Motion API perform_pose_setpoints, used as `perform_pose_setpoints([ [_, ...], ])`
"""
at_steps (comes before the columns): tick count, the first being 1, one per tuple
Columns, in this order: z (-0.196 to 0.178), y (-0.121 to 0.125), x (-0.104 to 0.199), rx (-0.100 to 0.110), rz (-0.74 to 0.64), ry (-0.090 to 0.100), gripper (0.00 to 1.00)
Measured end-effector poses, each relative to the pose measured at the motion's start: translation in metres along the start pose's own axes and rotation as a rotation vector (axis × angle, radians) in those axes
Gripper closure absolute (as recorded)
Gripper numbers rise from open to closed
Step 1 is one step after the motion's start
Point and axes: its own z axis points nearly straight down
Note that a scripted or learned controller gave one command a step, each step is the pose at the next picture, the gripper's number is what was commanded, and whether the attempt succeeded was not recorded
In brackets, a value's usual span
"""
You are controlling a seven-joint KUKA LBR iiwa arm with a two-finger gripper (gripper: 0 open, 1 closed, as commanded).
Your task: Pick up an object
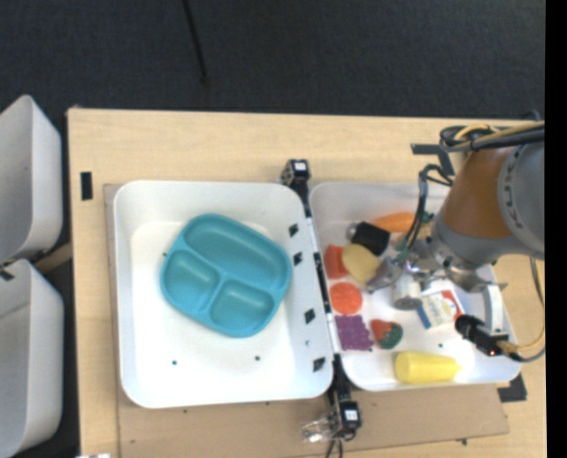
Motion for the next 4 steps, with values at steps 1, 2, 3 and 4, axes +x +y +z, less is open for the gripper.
perform_pose_setpoints([
  [1, -0.010, 0.001, -0.001, -0.001, 0.006, 0.001, 1.00],
  [2, -0.056, -0.004, -0.010, -0.007, -0.001, -0.001, 1.00],
  [3, -0.099, -0.007, -0.017, -0.008, 0.003, -0.001, 1.00],
  [4, -0.146, -0.005, -0.019, -0.008, -0.005, -0.001, 1.00],
])
